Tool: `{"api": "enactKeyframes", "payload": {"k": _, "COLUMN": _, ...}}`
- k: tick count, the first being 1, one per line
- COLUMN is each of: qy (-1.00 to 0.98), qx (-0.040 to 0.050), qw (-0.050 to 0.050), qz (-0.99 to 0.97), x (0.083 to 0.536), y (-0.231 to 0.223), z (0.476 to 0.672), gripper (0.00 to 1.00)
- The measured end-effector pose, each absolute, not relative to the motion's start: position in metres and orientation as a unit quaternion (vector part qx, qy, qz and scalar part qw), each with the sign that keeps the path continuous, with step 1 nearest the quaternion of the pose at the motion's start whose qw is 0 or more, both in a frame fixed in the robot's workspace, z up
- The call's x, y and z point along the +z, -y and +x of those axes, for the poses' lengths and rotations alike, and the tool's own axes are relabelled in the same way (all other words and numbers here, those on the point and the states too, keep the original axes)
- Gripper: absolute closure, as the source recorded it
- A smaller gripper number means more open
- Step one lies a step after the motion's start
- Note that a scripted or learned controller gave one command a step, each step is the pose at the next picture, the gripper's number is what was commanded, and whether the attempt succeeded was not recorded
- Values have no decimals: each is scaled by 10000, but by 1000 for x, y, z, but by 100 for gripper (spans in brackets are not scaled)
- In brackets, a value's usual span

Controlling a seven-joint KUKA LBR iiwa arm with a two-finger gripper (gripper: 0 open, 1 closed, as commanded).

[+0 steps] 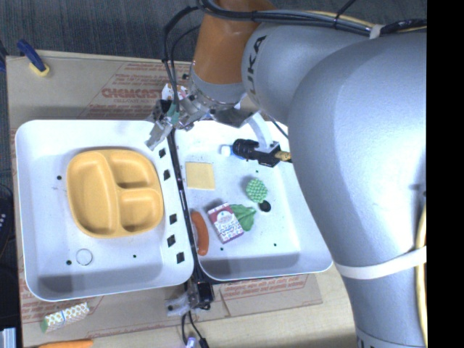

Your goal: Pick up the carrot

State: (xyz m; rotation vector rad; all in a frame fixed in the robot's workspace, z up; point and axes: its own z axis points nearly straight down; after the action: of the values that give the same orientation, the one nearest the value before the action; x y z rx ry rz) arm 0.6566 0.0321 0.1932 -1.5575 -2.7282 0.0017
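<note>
Low in the right bin (250, 258), close against the wall it shares with the left bin (32, 194), the carrot (200, 233) lies lengthwise, an orange-red stick. Just right of it sits a red-and-white carton (225, 223) with a green leaf (245, 215) at its side. Above these are a bumpy green piece (255, 189) and a flat yellow square (200, 175). At upper centre of the frame the tool (165, 122) hangs over the top end of the shared wall, well apart from the carrot; whether it is apart or together I cannot tell. A yellow divided tray (114, 191) lies in the left bin.
</note>
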Motion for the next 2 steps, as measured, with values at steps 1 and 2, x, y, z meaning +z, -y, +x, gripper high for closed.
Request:
{"api": "enactKeyframes", "payload": {"k": 1, "qy": 8881, "qx": 8, "qw": 14, "qz": -4596, "x": 192, "y": -6, "z": 656, "gripper": 0}}
{"api": "enactKeyframes", "payload": {"k": 2, "qy": 9017, "qx": 8, "qw": 20, "qz": -4324, "x": 192, "y": -3, "z": 656, "gripper": 0}}
